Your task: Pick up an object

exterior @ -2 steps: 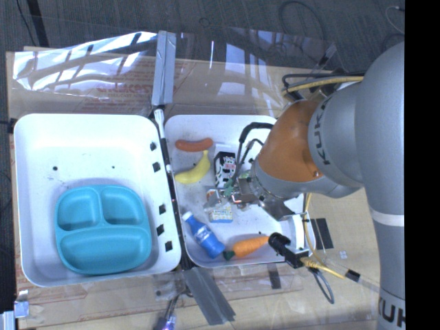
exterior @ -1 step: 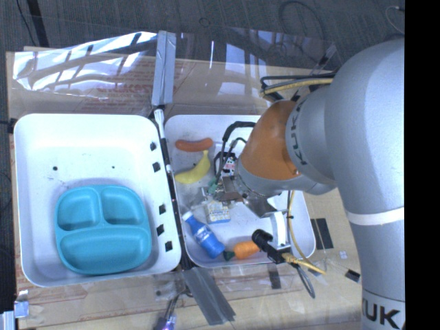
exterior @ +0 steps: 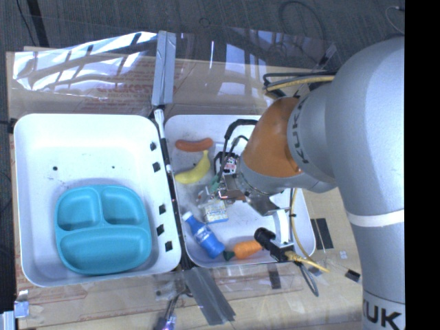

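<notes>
Clutter fills the right bin (exterior: 180, 243), so I hang my fingers (exterior: 218, 192) low over the small packet (exterior: 214, 212) lying between banana (exterior: 194, 172) and blue bottle (exterior: 204, 237), though I cannot tell their spread.

Smooth glossy white plastic bins (exterior: 89, 133), matt blue plastic divided tray (exterior: 103, 229) in the left one, glossy yellow banana (exterior: 194, 172) right of it, clear sheeting (exterior: 82, 64) behind.

A tray (exterior: 103, 229) is lying in the left bin (exterior: 34, 184); a sausage (exterior: 194, 144), banana (exterior: 194, 172), bottle (exterior: 204, 236) and carrot (exterior: 245, 249) are lying in the right bin (exterior: 306, 236).
</notes>
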`<state>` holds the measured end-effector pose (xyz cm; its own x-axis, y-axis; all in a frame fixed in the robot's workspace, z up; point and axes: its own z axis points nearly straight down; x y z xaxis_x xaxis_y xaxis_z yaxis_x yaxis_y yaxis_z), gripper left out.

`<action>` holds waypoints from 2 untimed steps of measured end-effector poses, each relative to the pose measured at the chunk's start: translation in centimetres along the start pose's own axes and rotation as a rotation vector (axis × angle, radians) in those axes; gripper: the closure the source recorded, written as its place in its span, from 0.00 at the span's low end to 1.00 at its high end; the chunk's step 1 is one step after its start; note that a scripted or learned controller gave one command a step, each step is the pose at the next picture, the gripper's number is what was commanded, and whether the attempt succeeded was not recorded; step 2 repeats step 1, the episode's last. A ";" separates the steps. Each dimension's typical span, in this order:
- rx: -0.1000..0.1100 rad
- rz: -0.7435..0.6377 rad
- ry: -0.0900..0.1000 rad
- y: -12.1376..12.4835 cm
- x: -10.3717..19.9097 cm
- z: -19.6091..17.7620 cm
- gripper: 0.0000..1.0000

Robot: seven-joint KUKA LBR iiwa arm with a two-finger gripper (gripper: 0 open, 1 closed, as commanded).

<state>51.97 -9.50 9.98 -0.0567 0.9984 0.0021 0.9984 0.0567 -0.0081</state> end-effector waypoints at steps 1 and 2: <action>-0.007 0.036 -0.001 3.4 2.7 -11.1 1.00; -0.007 0.036 -0.001 3.4 2.7 -11.1 1.00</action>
